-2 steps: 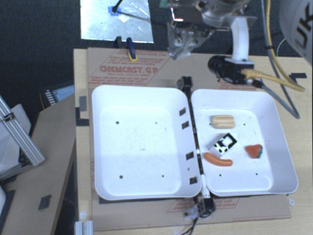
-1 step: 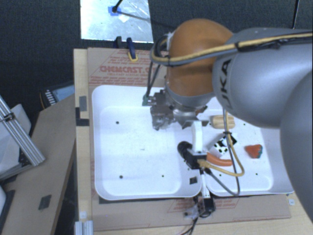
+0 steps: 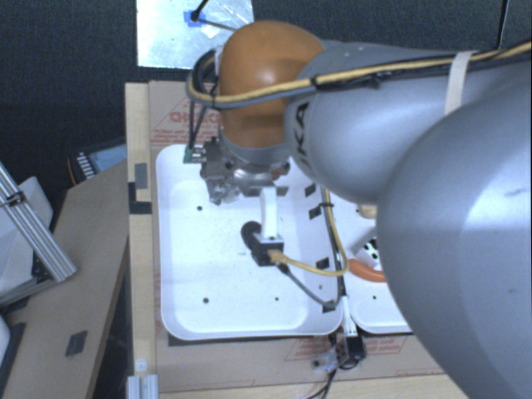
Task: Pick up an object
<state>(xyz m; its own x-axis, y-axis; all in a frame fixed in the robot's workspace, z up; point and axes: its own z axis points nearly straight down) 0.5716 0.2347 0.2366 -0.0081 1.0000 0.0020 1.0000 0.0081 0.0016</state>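
The claw [image 3: 219, 189] hangs low over the far end of the left-hand bin [image 3: 208, 306], close to its white floor; its underside is hidden by the wrist, so I cannot tell whether it is open or holds anything; the orange object [image 3: 366, 271] lies well apart from it in the right-hand bin [image 3: 378, 327], half covered by the grey arm [image 3: 399, 140].
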